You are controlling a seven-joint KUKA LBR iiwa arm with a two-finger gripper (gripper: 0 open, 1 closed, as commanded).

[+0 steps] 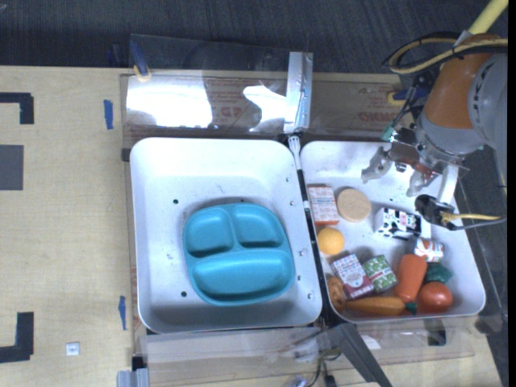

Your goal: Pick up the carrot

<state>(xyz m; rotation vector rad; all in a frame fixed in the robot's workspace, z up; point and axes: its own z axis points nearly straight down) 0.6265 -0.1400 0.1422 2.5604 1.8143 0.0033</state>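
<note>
The two fingers (377, 170) hang spread apart with nothing between them, over the bare far part of the right bin (476, 285), the gripper (397, 176) sitting just below the grey wrist and the orange band (448, 95) of the arm, which comes in from the right. Yellow and black cables (419, 55) loop above the wrist.

Just below the fingers lie a round tan disc like a cracker (353, 205) and, to its left, a small orange and white packet (322, 204). To the right of the disc is a small black and white cow-patterned item (400, 222).

The carrot (410, 275) lies well apart from the fingers, in the near right part of the same bin, standing roughly along the view's vertical with a white and red tag at its top. A red tomato (435, 297) touches its lower right, a green box (380, 272) and a red box (350, 271) sit to its left, and a long orange piece (372, 305) lies across the near edge. An orange fruit (330, 241) rests by the left wall.

The left bin (153, 216) holds a blue divided tray (238, 252), and both bins stand on a light wooden surface (60, 216)
</note>
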